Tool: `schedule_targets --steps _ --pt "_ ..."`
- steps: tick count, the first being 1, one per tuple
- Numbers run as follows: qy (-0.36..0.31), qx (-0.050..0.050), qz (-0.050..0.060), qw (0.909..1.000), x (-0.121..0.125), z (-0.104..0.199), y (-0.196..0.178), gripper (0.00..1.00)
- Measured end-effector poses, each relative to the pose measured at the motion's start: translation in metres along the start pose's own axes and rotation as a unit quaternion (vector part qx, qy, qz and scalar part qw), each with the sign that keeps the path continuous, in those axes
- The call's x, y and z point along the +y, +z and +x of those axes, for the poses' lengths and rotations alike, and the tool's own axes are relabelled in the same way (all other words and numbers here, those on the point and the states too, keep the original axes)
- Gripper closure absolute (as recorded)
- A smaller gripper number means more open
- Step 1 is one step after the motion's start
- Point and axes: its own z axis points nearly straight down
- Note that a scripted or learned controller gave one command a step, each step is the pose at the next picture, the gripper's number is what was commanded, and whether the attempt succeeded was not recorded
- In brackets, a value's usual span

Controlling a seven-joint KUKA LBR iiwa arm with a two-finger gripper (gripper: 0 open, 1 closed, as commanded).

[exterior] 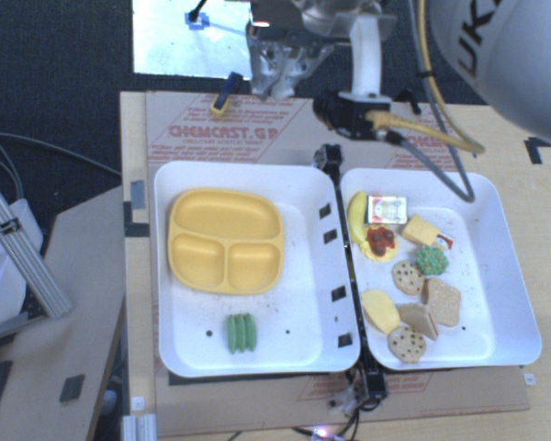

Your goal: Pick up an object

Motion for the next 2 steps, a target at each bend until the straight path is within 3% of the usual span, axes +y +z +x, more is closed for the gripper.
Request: schedule_targets --steps 1,2 --pt "0.001 -0.002 0.003 1.0 -0.043 -0.001 -0.002 1.0" --pt "0.005 -0.004 0.007 1.0 -0.094 -0.048 0.067 1.0"
